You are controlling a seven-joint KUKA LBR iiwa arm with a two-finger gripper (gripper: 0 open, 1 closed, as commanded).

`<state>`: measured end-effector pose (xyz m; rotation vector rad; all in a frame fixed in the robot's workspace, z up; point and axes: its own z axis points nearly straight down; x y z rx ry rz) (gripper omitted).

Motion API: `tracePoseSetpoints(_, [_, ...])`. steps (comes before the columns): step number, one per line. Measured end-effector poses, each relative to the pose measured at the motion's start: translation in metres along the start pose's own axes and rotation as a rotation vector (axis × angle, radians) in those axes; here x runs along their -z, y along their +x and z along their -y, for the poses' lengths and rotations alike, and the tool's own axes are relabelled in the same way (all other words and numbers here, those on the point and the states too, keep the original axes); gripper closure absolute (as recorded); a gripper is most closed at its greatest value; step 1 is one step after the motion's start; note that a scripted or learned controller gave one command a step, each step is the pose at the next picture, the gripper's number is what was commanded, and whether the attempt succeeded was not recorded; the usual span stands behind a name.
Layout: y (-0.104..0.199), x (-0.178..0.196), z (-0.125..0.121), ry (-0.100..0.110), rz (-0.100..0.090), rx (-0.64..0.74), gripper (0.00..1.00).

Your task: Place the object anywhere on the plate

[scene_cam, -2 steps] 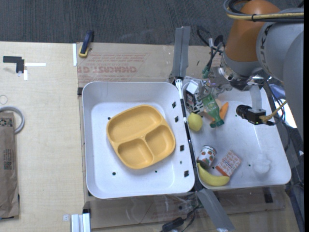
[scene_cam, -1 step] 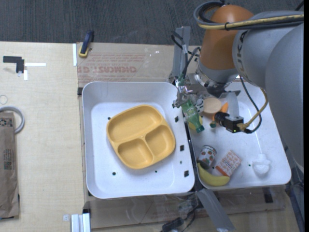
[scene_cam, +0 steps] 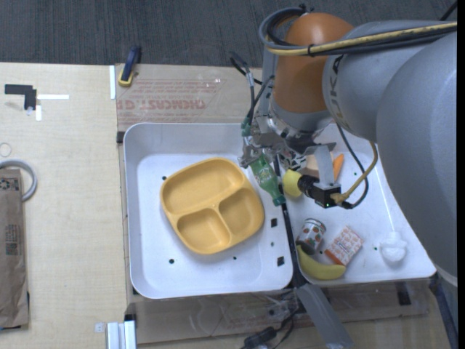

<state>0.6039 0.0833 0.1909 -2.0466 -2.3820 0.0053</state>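
Note:
A yellow plate with three compartments lies in the left bin. My gripper hangs over the plate's right rim, close to the divider between the two bins. It is shut on a green translucent bottle. The bottle slants down and to the right from the fingers, its lower end over the divider. The arm's orange band and grey wrist cover the back of the right bin.
The right bin holds a yellow round fruit, an orange carrot, a small printed can, a banana, a snack packet and a white lump. Cables loop beside the wrist.

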Motion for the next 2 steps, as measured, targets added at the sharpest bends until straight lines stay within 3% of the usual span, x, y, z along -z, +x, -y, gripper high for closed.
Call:
tracePoseSetpoints(1, [0.0489,-0.0568,0.0351,0.001,0.0,-0.002,1.0])
tracePoseSetpoints(2, [0.0485,-0.0565,0.0349,0.001,0.0,-0.003,0.0])
